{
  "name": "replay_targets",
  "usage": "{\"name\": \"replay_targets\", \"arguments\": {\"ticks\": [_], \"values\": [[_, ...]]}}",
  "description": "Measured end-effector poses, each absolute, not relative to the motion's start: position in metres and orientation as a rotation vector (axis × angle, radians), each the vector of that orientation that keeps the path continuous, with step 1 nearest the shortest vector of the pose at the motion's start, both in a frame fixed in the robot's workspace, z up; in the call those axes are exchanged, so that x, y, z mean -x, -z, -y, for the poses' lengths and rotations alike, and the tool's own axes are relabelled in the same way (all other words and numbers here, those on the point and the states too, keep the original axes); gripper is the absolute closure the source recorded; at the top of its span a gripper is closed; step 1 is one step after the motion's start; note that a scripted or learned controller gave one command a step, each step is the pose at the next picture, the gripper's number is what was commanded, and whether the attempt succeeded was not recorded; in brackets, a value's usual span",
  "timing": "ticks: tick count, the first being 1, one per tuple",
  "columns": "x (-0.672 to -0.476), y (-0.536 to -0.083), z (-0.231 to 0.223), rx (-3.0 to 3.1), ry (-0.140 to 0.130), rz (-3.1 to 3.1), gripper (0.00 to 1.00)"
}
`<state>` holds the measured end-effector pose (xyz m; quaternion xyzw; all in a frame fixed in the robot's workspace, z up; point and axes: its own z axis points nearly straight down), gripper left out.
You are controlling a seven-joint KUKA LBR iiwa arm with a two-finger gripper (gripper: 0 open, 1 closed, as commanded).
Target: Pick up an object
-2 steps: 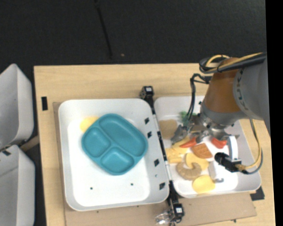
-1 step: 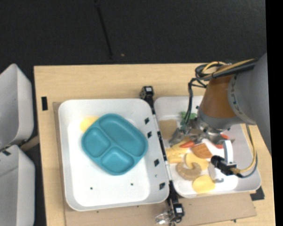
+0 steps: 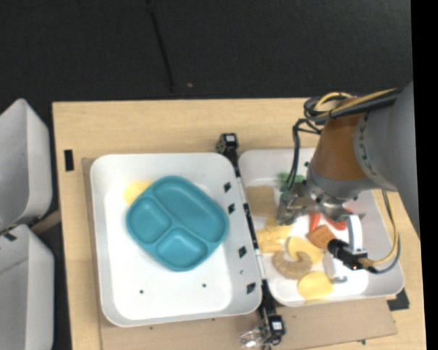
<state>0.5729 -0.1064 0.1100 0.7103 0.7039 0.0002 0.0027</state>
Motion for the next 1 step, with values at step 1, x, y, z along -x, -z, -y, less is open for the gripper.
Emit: {"name": "replay_targets", "arguments": {"ticks": [1], "values": [[-0.5750, -0.1574, 0.0974, -2.218, 0.000, -2.225, 1.00]]}}
